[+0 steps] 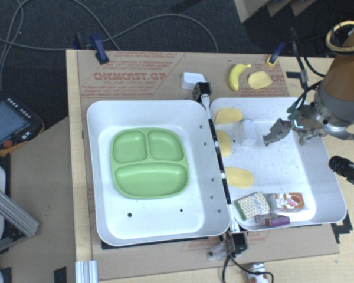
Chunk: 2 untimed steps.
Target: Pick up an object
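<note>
Clear cup (246, 132) lies just left of the empty gripper (275, 132).

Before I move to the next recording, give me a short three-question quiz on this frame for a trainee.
1. True or false: the green divided plate lies in the left bin.
2. Multiple choice: the banana lies A) in the right bin, B) on the bench outside the bins, C) on the green plate.
3. Fill in: the gripper hovers over the ___ bin.

Key: 1 true; 2 B; 3 right.
</note>
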{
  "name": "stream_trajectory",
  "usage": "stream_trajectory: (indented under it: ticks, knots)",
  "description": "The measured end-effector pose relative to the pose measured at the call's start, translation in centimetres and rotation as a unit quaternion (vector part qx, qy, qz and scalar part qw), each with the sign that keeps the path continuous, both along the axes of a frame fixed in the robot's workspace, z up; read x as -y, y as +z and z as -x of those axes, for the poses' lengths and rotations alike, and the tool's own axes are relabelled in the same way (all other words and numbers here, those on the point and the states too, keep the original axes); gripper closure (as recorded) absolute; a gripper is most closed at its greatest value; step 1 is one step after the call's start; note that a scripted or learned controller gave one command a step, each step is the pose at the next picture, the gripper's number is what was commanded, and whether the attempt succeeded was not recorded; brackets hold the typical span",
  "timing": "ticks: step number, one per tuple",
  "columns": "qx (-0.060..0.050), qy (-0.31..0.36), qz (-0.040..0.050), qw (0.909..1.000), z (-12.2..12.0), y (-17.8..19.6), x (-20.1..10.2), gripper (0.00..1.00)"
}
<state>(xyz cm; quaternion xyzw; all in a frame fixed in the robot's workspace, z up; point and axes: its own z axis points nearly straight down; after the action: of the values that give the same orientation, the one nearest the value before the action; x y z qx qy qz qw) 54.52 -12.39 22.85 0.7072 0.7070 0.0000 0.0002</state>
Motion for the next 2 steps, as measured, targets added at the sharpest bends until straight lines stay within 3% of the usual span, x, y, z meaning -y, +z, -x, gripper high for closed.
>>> stream_trajectory:
  ticks: [1,2]
  knots:
    - [-0.001,-0.001,-0.0006,1.0,3.4,-12.3,1.4,0.0]
    - [-0.001,0.0,-0.0009,1.0,6.7,-14.4,-0.2,0.0]
